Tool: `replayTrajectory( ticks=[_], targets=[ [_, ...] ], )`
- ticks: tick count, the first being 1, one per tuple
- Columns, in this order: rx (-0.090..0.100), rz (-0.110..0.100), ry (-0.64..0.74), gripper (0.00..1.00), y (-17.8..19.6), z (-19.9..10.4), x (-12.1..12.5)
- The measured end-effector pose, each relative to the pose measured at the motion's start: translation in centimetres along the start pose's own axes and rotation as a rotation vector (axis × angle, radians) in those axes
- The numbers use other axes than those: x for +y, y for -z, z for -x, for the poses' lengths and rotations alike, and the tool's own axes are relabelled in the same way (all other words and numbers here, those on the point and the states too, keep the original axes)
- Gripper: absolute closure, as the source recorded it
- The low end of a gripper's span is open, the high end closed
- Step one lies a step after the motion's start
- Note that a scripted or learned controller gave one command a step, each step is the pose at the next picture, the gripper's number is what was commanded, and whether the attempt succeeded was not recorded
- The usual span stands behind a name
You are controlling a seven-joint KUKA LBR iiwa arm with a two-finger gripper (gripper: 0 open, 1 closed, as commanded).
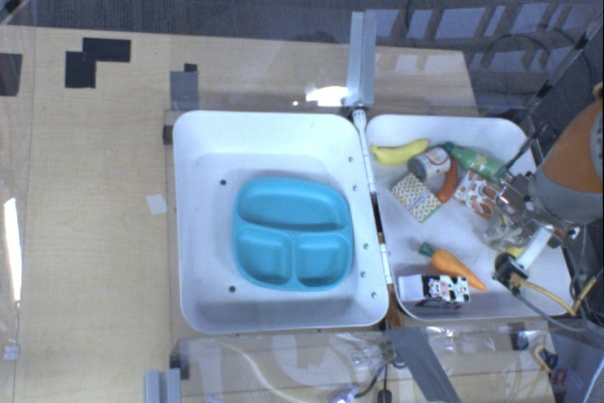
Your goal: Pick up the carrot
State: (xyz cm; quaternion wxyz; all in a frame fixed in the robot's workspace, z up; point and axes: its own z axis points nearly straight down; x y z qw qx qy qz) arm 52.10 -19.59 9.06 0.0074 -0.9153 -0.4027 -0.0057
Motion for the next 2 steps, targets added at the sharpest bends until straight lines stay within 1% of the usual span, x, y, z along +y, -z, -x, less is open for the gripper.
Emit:
replayTrajectory(
  ticks=[1, 2],
  targets=[
    [0.017, 0.003, 0.015, 0.0, 0.2, -1.3, -0.2],
    [-0.014, 0.01, -0.189, 0.0, 3.2, -5.7, -8.1]
  ],
)
